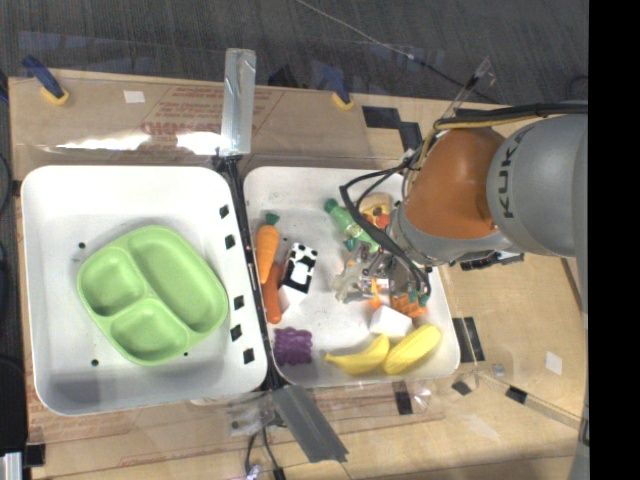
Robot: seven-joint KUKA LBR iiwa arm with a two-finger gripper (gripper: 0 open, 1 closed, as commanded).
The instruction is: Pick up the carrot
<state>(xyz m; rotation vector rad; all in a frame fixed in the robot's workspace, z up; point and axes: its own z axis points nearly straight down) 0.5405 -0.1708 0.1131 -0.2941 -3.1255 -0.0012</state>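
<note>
The long orange carrot with a green top (268, 271) lies in the right white bin (330, 180), close along its left wall, with the green end pointing to the far side. Just beside it, to the right, is a small black-and-white block (299, 268). Near the carrot's lower end sits a purple bunch of grapes (293, 345), and next to that a yellow banana (364, 356) and a yellow lemon-like fruit (414, 348). The end effector (372, 271) hangs over the middle of this bin, well apart from the carrot; I cannot tell how it stands. The left white bin (50, 198) holds a green divided plate (152, 293). Both bins rest on the table (520, 368).
</note>
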